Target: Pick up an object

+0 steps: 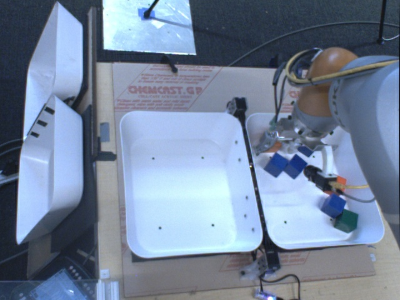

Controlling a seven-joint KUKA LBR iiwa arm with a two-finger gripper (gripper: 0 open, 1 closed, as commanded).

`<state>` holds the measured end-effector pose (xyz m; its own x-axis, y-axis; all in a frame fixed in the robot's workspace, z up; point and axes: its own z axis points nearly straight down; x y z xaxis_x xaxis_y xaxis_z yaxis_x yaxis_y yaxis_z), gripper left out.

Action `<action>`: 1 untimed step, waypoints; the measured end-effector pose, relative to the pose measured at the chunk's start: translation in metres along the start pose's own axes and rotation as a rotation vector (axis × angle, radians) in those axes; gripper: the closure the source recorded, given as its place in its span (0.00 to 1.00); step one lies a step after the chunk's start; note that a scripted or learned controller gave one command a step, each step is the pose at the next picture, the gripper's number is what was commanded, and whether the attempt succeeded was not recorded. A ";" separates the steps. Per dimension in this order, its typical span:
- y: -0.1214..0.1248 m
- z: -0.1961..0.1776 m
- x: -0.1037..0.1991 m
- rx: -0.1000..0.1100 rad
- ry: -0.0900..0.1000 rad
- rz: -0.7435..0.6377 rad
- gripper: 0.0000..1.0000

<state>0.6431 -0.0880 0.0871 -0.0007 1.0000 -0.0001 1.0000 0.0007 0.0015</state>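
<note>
Reaching: the grey arm with the orange band is leaning over the right-hand shallow white bin [370, 235], and its two-finger gripper [279, 137] is hanging low in that bin's upper-left corner, near the wall next to the left-hand shallow white bin [187, 119].
Grip state: the wrist is blocking the view, so I cannot tell whether the gripper is released or clenched, and nothing is visibly being held.
Task's thing: a small orange piece [270, 147] is lying just beside the gripper, seemingly the nearest candidate. Two blue cubes [275, 165] are sitting side by side just below it.
Other pieces: a third blue cube [333, 205] and a dark green cube [346, 221] are resting touching each other near the bin's lower-right corner, well apart from the gripper.
Step in hand: judging by the pose, the arm is lining up a grasp in the crowded corner, and no pickup is showing yet.
Risk – wall: the gripper is working close to the bin's wall, so a closing motion could be catching the rim instead of the piece.
Risk – crowding: the orange piece looks small and low, so it could be slipping out sideways, or the gripper could be nudging the neighbouring blue cubes and closing on nothing.
Risk – lift: an off-centre pinch could be letting the piece drop back into the bin as the arm is rising.
</note>
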 end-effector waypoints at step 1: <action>0.000 -0.010 0.000 0.000 0.000 0.000 1.00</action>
<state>0.6432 -0.0882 0.0974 -0.0008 1.0000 -0.0001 1.0000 0.0008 0.0017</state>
